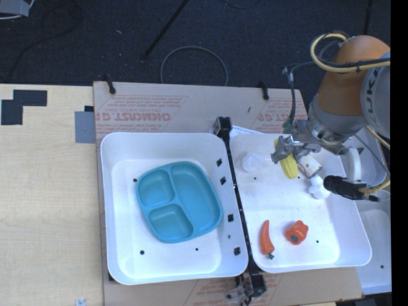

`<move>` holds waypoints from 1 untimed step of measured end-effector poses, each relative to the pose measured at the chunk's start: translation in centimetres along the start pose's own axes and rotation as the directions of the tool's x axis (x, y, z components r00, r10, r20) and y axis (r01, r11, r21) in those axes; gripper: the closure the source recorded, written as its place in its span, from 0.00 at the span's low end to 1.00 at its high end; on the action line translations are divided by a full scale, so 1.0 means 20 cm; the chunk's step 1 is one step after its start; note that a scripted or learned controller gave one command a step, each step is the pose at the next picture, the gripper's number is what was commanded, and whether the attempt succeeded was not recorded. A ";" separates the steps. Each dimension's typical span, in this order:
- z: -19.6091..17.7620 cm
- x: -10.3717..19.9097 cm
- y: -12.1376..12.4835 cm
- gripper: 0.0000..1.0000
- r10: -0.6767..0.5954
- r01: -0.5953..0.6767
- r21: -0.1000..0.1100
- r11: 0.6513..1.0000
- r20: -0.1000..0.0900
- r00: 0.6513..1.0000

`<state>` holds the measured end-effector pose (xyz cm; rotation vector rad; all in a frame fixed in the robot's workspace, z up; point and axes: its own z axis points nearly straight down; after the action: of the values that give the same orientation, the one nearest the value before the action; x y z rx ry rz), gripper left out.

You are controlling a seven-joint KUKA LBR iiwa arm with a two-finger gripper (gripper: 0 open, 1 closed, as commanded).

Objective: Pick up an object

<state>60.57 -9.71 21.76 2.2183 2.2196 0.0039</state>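
My gripper [286,150] hangs over the back part of the right bin [347,250]. A yellow corn cob [290,167] sits between its fingers, with its lower end sticking out below them toward the bin floor. The fingers are shut on the cob. An orange chili-like piece [266,237] and a red-orange pepper [296,232] lie near the bin's front. A pale translucent lump [252,162] lies left of the gripper.
A blue divided plate [178,200] lies in the left bin [118,171]. A small white lump [317,187] and a pale block [311,166] lie right of the cob. A black divider [231,190] runs between the bins. The arm's black cable part [344,187] reaches over the right bin's right side.
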 end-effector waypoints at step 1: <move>-0.25 -0.05 0.02 1.00 -0.003 0.003 0.001 1.000 0.000 1.000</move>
<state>60.93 -10.61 26.68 2.2154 2.2232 0.0021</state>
